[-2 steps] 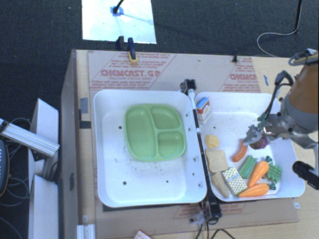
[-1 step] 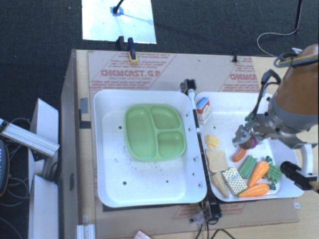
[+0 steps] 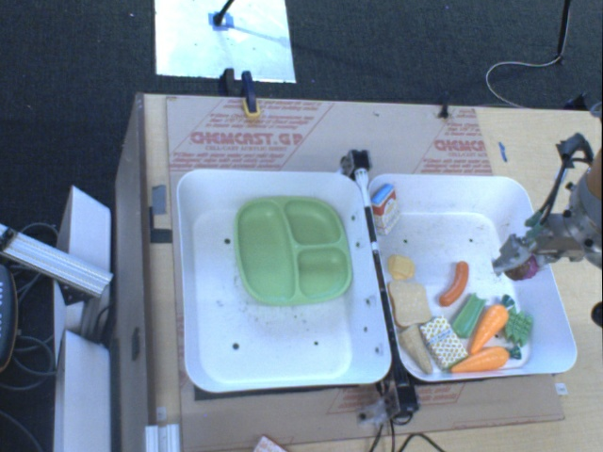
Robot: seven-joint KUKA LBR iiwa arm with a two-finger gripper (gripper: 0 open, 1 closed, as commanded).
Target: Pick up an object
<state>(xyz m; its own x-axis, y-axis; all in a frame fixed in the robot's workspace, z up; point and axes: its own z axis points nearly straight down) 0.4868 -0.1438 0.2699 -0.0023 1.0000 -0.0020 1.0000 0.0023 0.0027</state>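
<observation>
Purple piece [image 3: 526, 270], small and dark, sits at the far right side of the view's right bin [image 3: 542, 205], just under the gripper [image 3: 513, 257] and touching or nearly touching its tip. The view does not show whether the piece is held. The gripper hangs low over that side of the bin at the end of the grey arm [image 3: 575, 238], which comes in from the right, and it cannot be told whether it is open or closed. Below the piece and near it lies a leafy green toy [image 3: 518, 326], with a carrot [image 3: 488, 326] just beside it, tilted. A second carrot [image 3: 480, 361] lies along the bin's near wall. A green stick [image 3: 468, 314] rests against the first carrot, and a red sausage [image 3: 454, 282] lies slanted just above it, apart from the gripper. A patterned pack [image 3: 444, 340] sits between the carrots and two tan bread slices, one [image 3: 409, 301] above the other [image 3: 415, 348]. A yellow bit [image 3: 401, 267] lies above the upper slice, and a small milk carton [image 3: 382, 205] stands in the bin's far left corner. The left bin [image 3: 207, 281] adjoins the right one and holds a green divided plate [image 3: 293, 250], well apart from the gripper. Both bins rest on a brown bench [image 3: 283, 135] with red lettering.
</observation>
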